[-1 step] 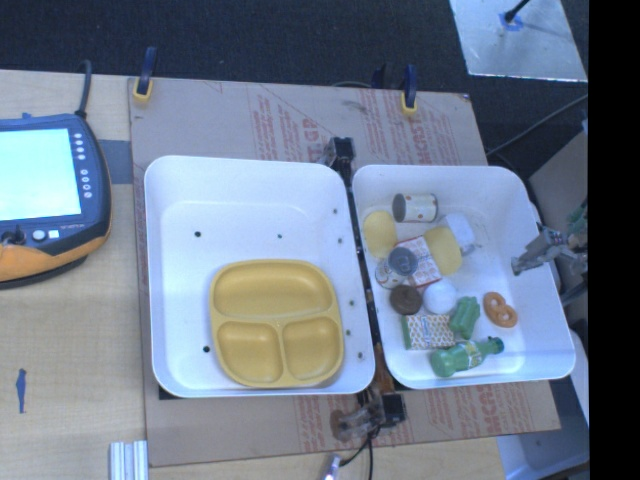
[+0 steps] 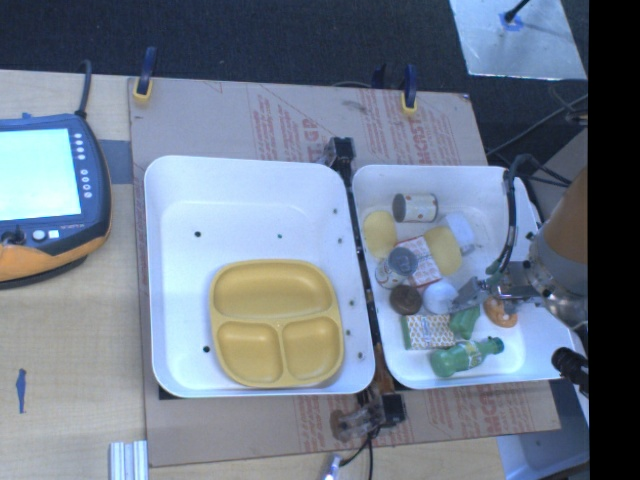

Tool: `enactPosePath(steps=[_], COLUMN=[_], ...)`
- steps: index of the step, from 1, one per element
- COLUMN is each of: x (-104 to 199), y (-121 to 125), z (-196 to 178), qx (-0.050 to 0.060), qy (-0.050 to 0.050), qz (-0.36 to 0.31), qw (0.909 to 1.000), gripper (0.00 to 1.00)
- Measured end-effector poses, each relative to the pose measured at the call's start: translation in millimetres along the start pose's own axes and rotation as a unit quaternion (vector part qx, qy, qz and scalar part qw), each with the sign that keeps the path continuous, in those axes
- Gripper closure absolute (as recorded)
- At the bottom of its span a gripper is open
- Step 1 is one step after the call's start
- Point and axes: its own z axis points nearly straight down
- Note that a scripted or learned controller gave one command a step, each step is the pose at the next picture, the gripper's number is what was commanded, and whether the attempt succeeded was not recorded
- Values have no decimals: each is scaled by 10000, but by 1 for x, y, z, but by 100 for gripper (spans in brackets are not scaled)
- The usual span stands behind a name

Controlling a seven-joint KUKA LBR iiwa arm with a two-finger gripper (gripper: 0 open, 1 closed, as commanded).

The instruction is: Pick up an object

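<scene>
The right white bin holds a jumble of small objects. Among them are a beige can, two yellow pieces, a brown disc, a patterned packet, a green bottle and an orange item. My gripper is low inside this bin at its right side, just above the orange item and a small green piece. The grey arm with its orange band comes in from the right.
The left white bin holds a yellow divided tray. A tablet-like pendant with an orange edge lies on the bench at far left. Clamps hold the cardboard sheet at the back.
</scene>
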Motion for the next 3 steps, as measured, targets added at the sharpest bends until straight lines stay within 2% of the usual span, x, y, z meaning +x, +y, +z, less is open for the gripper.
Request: enactPosePath(steps=[1,2,3], x=[31,58,57], y=[30,116,115], z=[61,65,55], qx=[-63,-23,-7], qy=[-24,0,3], qz=[-3,7,0], qw=[10000,10000,10000], gripper=[0,0,100])
